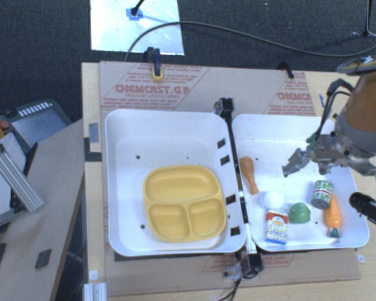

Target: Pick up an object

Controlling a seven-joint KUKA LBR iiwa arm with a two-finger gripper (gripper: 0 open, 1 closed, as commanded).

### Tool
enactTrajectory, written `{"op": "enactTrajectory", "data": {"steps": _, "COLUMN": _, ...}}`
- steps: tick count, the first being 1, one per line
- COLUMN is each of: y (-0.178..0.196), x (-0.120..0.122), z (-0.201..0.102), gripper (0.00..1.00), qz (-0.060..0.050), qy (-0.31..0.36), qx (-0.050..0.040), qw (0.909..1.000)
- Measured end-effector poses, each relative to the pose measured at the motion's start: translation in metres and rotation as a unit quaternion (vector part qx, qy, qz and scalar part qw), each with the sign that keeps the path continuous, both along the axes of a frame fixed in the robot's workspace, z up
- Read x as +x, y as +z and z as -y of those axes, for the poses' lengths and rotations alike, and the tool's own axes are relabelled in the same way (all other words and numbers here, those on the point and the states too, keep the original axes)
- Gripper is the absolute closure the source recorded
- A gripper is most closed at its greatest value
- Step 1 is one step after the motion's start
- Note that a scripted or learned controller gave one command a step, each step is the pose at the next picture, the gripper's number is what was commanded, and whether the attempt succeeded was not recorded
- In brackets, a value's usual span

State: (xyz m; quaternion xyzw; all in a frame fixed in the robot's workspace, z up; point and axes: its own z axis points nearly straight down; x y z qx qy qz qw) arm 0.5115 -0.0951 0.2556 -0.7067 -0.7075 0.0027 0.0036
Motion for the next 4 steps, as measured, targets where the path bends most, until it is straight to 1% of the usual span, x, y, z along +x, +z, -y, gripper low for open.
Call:
{"op": "enactTrajectory", "data": {"steps": 1, "y": 0.005, "x": 0.002, "z": 0.000, "gripper": 0.00, "qz": 0.006, "qy": 0.001, "qx": -0.0007, "qw": 1.0000}}
{"op": "enactTrajectory", "data": {"steps": 2, "y": -0.038, "x": 0.003, "z": -0.006, "gripper": 0.00, "qz": 0.003, "qy": 0.000, "qx": -0.0002, "qw": 1.0000}}
{"op": "enactTrajectory", "data": {"steps": 4, "y": -0.159, "x": 0.001, "z": 0.007, "gripper": 0.00, "qz": 0.003, "qy": -0.001, "qx": -0.0003, "qw": 1.0000}}
